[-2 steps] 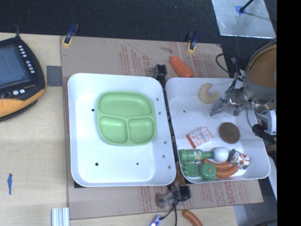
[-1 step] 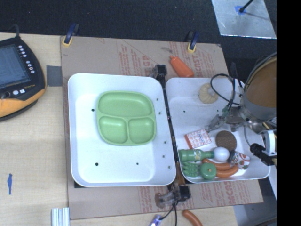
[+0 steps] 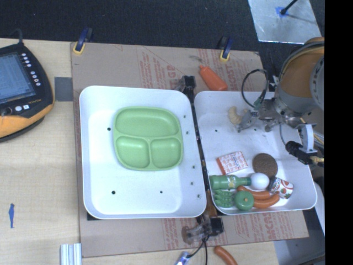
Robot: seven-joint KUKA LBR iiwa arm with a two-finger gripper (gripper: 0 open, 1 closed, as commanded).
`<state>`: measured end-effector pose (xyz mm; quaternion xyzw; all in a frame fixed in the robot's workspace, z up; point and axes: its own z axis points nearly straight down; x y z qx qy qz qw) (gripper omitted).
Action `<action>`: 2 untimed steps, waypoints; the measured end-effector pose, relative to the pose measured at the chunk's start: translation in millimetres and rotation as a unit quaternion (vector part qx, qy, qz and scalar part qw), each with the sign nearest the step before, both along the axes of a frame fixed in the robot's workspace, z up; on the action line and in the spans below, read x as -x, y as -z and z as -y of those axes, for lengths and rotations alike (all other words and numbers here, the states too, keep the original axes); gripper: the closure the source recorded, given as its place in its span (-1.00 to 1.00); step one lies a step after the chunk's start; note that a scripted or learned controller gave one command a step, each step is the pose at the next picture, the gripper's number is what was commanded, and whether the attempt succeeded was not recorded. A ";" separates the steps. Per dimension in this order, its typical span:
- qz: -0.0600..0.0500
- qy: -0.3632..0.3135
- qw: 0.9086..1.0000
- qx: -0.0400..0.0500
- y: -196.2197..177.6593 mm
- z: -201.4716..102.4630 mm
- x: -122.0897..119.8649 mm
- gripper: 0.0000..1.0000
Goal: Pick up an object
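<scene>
My gripper (image 3: 257, 123) hangs over the far part of the right bin (image 3: 215, 120), its two fingers spread apart with only white bin floor showing between them. A small beige object (image 3: 235, 114) lies just left of the left fingertip. Nearer the front of the bin lie a red-and-white card (image 3: 233, 162), a brown disc (image 3: 265, 162), a green bottle (image 3: 229, 182), a white ball (image 3: 260, 180), an orange sausage-shaped piece (image 3: 263, 200), a green round piece (image 3: 244, 201) and a red-and-white item (image 3: 283, 187).
The left bin (image 3: 96, 164) holds a green divided plate (image 3: 148, 138). An orange object (image 3: 212, 78) lies outside behind the bins, another orange piece (image 3: 226, 254) in front. A teach pendant (image 3: 19, 93) sits at far left. Cables (image 3: 256, 84) loop beside the wrist.
</scene>
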<state>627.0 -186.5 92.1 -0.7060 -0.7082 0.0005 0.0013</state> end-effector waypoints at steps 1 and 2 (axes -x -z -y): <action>0.000 0.000 1.000 0.001 -44.9 26.0 65.4 -1.00; 0.001 0.000 1.000 0.002 -1.1 -4.1 102.0 -1.00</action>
